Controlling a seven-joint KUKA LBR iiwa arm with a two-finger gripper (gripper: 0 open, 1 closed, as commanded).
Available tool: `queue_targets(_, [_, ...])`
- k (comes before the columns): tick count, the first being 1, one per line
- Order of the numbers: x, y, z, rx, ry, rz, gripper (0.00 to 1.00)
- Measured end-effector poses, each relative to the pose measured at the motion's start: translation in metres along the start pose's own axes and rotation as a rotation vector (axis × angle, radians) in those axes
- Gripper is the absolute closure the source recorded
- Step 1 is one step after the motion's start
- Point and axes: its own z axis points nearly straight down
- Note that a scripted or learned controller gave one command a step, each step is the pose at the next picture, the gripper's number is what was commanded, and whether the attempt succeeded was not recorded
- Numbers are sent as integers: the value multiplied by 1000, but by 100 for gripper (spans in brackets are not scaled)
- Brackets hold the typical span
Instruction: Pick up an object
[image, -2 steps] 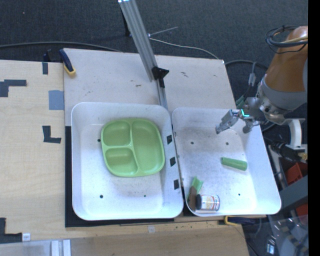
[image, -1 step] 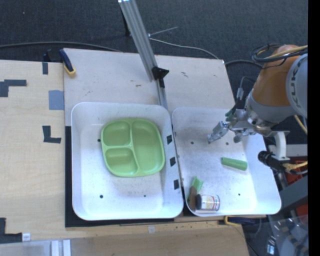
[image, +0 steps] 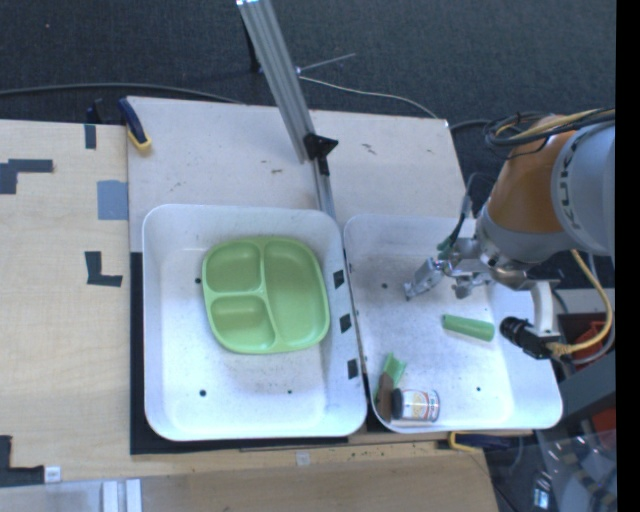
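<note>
1. The hand (image: 437, 277) hangs over the upper middle of the right bin (image: 530, 395), in the right half of the frame; its fingers look spread with nothing between them
2. A green stick (image: 468, 327) lies just below and right of the hand, apart from it, with bare bin floor all round
3. A small jar (image: 415, 405) lies on its side near the bin's lower left corner, close to the front rim; a green scrap (image: 393, 369) sits just above it by the left wall
4. The left bin (image: 170, 400) holds a green divided plate (image: 266, 295), with open floor below it
5. The fingertips are small and blurred; the arm (image: 545, 195) is cut off at the right edge
</note>
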Motion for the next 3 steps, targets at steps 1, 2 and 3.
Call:
queue_targets(1, [0, 6, 62, 1, 0, 0, 0])
queue_targets(2, [1, 7, 48, -3, 1, -2, 100])
queue_targets(3, [-4, 2, -12, -11, -1, 0, 100])
